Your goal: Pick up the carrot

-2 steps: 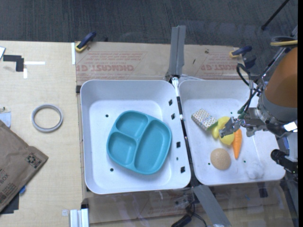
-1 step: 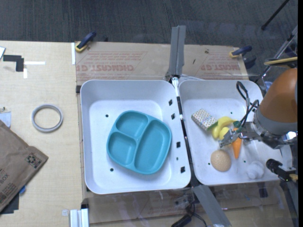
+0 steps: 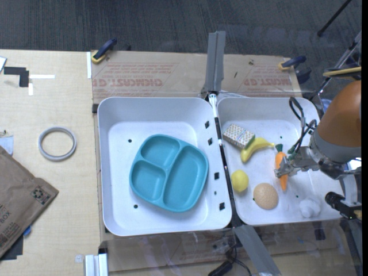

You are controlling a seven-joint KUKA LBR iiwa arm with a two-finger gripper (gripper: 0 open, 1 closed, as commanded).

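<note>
Red printing runs across the cardboard sheet (image 3: pixel 172 73) lying under the far edges of the two bins, but it faces away from me and reads upside down, too blurred to make out for sure. On the brown cardboard box (image 3: pixel 20 203) at the bench's near left corner I can read "BOX" (small dark letters beside a square printed code).

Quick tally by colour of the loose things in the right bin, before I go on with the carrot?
Yellow: 2, banana and lemon
Orange: 1, carrot
Tan: 1, egg
Grey speckled: 1, sponge
White: 1, small lump
Total: 6
</note>
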